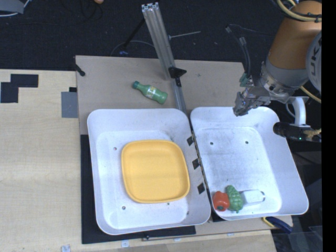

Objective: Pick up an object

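Gripper [242,108] over right bin [286,164] far rim, state unreadable, blurred. Green bottle [150,92] lying on desk [210,80].

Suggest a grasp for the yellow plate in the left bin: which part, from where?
Take the yellow plate by its raised rim, probably the right edge nearest the arm, coming down from above with one finger inside the rim and one outside. It lies flat on the left bin floor, too wide to span, so the lip looks like the only graspable part. The gripper hangs over the right bin's far edge.
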Motion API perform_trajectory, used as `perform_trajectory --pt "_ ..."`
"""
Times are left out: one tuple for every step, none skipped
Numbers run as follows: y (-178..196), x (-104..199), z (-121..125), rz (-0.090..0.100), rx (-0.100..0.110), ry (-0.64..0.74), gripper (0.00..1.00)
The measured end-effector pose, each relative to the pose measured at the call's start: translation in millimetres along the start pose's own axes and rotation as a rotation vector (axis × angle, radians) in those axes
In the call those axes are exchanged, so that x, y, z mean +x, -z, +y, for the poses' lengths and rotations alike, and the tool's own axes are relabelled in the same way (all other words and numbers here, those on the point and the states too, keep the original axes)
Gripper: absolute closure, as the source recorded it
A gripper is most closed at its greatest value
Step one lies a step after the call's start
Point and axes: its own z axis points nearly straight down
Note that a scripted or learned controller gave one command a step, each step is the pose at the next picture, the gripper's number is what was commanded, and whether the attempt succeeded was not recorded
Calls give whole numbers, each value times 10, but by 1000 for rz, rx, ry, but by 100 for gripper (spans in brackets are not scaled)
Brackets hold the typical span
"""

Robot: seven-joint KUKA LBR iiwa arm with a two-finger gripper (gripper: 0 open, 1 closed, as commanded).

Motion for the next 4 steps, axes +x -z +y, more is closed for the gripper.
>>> perform_trajectory --pt "-11 438 -194 1 4 3 100" --pt "-29 957 -370 1 5 4 100" --pt "-249 1405 -425 1 7 3 100" --pt "-426 1877 -538 1 6 4 100"
